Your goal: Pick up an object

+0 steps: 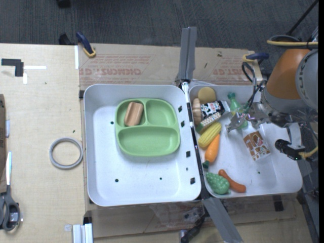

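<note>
Green toy (216, 183) at right bin's (283, 186) near edge; gripper (237, 121), jaw state unreadable, poised beside corn (209, 134): approach step, descent and closing judged next.

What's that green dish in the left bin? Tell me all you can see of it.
The green plate is a rounded, divided tray that looks like smooth plastic, with three compartments: two small ones at the back and one wide one in front. It lies flat on the floor of the left white bin, toward the back. A tan, sausage-like toy roll lies in its back-left compartment; the other two hold nothing.
</note>
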Available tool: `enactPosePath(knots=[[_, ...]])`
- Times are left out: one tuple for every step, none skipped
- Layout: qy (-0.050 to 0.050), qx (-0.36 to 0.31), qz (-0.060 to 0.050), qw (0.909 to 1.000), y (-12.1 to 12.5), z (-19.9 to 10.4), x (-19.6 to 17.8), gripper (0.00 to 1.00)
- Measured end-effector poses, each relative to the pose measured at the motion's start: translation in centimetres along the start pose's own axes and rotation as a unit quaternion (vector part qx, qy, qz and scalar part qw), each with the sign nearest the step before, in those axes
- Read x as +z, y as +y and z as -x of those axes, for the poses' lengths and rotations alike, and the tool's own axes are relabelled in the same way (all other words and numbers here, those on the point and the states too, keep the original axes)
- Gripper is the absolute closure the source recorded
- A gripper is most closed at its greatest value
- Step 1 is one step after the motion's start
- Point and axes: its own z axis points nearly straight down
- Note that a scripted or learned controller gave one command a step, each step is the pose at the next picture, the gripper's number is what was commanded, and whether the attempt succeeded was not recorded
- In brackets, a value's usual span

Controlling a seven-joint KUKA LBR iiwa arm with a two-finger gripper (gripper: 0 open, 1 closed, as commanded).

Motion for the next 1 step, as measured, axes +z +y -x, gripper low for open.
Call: enactPosePath(knots=[[0.006,0.068,-0.001,0.9976,-7.23,4.41,-0.05,0.00]])
